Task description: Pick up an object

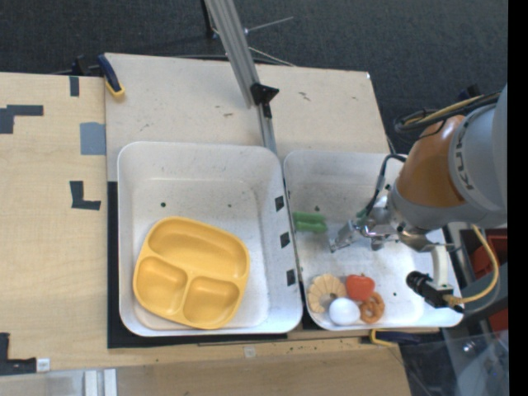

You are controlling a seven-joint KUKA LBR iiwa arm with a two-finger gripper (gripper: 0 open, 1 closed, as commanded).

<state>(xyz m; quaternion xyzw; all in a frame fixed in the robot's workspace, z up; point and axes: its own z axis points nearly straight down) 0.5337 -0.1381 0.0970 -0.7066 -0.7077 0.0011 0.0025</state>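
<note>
The grey arm with its orange band [429, 172] reaches in from the right over the right-hand shallow white bin [330, 176]. Its two-finger metal gripper [342, 239] hangs low over the middle of that bin, angled toward the left, and whether it is apart or together cannot be told from this slanted view; nothing can be seen between its tips. Just left of the gripper, close to the tips but apparently not touching them, a small flat green plastic piece [310, 222] lies on the bin floor near the divider between the two bins.

In the near corner of the same bin sits a tight cluster of small items: a tan fan-shaped ridged piece [324, 289], a white egg-shaped ball [344, 310] just in front of it, a red-orange rounded toy [360, 287] beside them, and a brown pretzel-shaped piece [373, 307] at the right end of the group. They touch or nearly touch one another and lie well clear of the gripper.

The left-hand shallow white bin [198, 163] holds a yellow plastic divided plate with three compartments [191, 272], resting in its near half, slightly turned.

A slanted grey metal pole [235, 44] crosses the bench from the top of the view down to the joint between the bins
</note>
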